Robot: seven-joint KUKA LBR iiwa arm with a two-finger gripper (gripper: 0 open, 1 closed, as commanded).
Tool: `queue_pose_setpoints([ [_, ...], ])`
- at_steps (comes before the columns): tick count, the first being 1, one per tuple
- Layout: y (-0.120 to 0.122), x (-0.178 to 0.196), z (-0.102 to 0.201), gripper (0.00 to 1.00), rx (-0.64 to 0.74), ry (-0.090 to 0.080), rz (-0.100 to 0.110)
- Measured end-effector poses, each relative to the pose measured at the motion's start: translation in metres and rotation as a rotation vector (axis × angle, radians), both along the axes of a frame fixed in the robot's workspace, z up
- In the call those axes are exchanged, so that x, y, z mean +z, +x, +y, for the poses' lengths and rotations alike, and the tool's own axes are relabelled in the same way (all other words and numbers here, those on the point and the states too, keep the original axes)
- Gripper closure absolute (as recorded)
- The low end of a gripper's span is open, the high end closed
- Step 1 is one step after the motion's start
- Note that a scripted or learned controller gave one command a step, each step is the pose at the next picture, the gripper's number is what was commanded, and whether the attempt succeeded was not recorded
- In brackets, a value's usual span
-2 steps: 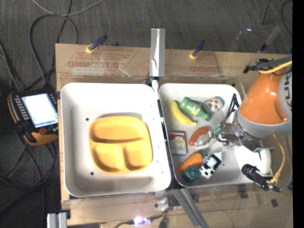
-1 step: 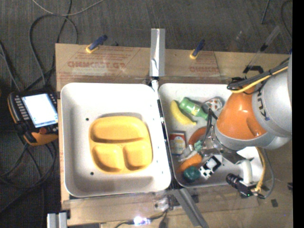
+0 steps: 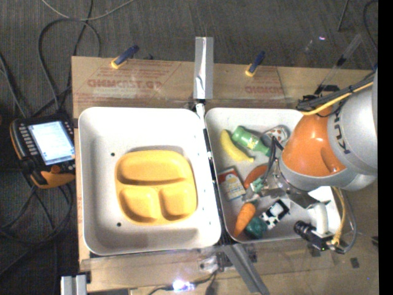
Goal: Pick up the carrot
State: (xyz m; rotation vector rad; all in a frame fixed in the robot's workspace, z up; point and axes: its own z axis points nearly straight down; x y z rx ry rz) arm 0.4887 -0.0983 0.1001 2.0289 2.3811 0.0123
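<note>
The carrot [image 3: 244, 217] lies in the right bin [image 3: 216, 140] near its 7 o'clock corner, touching a dark green item [image 3: 256, 227] at its 4 o'clock side. Its long axis runs from 1 o'clock to 7 o'clock, with the narrow tip at 7 o'clock. The claw [image 3: 265, 188] hovers just off the thick end; whether it is spread cannot be determined. Recommended: align the claw across the long axis, centre over mid-body, then descend clear of the ketchup bottle [image 3: 231, 184].

my own wrist [image 3: 310, 149] hides my fingers and much of the right bin [image 3: 215, 165]. a red thing [image 3: 255, 176] under me is half covered; i can't name it. my arm runs off the right edge.
</note>
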Motion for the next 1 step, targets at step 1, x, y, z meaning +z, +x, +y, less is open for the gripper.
queue_pose_setpoints([
  [1, -0.0041, 0.083, 0.0772, 1.0, 0.258, 0.0, 0.015],
])
